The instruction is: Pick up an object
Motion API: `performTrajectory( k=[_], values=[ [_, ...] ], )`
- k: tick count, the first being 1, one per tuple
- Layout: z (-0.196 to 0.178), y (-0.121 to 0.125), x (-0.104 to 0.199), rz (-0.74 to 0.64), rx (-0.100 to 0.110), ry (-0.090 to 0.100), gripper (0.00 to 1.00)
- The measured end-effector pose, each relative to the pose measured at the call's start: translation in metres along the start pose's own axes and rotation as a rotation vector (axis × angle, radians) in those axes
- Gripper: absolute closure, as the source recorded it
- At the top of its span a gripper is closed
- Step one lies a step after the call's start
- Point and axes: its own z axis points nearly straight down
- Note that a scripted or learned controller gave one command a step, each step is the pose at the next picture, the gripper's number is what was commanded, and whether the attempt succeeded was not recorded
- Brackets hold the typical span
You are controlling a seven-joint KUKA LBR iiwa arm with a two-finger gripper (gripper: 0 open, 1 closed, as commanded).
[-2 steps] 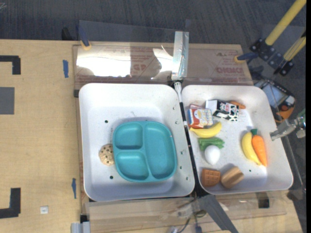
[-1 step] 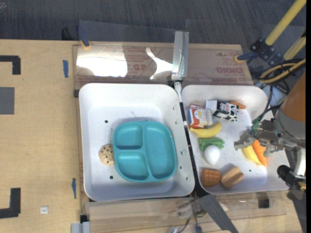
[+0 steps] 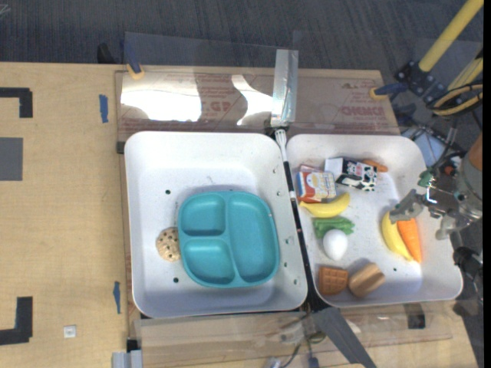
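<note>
The right bin [image 3: 430,284] holds toy food. An orange carrot [image 3: 412,242] lies beside a yellow banana [image 3: 392,236] near the bin's right wall. My gripper [image 3: 420,221] reaches in from the right and stands open just over the carrot's upper end, one finger [image 3: 403,207] to the left of it, nothing held between the fingers. Further left lie a white egg [image 3: 335,244], a green vegetable [image 3: 333,225], a second banana [image 3: 326,206], a milk carton [image 3: 316,182], a cow-patterned box [image 3: 357,173], a waffle [image 3: 333,280] and a bread roll [image 3: 366,278].
The left bin [image 3: 153,167] carries a teal divided plate [image 3: 228,238] and a cookie [image 3: 168,244] at its left side. A divider wall [image 3: 294,213] runs between the bins. Cables and a yellow bar [image 3: 453,29] sit at the upper right.
</note>
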Motion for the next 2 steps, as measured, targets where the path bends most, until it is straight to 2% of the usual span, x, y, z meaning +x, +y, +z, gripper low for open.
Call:
performTrajectory(
  k=[1, 2],
  values=[
    [0.0, 0.0, 0.0, 0.0, 0.001, 0.0, 0.0],
    [-0.005, -0.012, 0.025, -0.231, 0.003, 0.002, 0.0]
  ],
)
